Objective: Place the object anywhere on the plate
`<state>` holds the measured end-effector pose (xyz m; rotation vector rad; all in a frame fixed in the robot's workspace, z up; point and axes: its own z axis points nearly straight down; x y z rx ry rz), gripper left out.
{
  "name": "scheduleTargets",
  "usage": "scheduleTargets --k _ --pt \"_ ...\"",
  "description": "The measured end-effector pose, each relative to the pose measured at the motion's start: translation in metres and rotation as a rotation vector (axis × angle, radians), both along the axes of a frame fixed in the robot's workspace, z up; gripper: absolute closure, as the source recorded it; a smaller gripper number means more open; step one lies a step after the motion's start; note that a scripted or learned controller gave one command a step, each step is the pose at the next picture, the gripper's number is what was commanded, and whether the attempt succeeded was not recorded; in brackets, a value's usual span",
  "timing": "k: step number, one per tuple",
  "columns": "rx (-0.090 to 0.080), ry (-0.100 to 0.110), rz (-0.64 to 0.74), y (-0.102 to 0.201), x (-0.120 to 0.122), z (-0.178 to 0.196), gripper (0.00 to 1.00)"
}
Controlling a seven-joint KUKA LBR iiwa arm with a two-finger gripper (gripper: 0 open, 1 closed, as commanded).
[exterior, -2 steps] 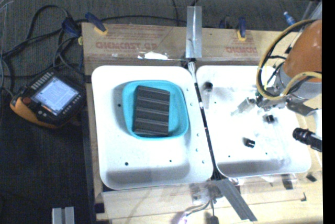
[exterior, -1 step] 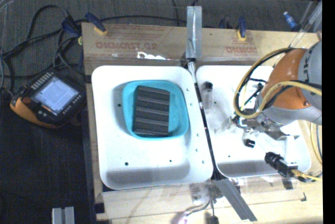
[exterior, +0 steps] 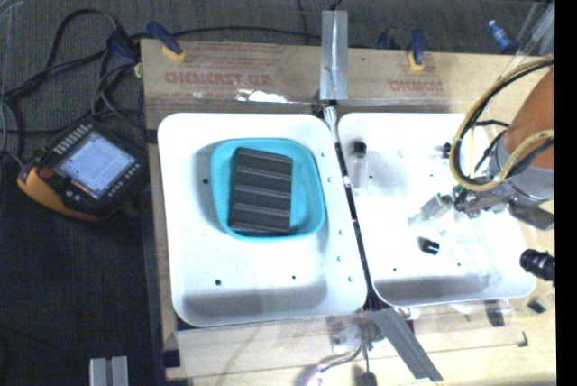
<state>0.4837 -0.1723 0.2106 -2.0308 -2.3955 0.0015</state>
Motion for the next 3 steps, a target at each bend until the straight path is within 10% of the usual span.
scheduleTargets --k 1,2,3 --pt "0.001 0.003 -0.064 0.043 -0.001 -0.069 0.0" --pt "-0.001 -0.002 0.186 0.045 0.029 0.075 0.0" --pt "-0.001 -0.001 0.186 0.045 0.029 0.075 0.0"
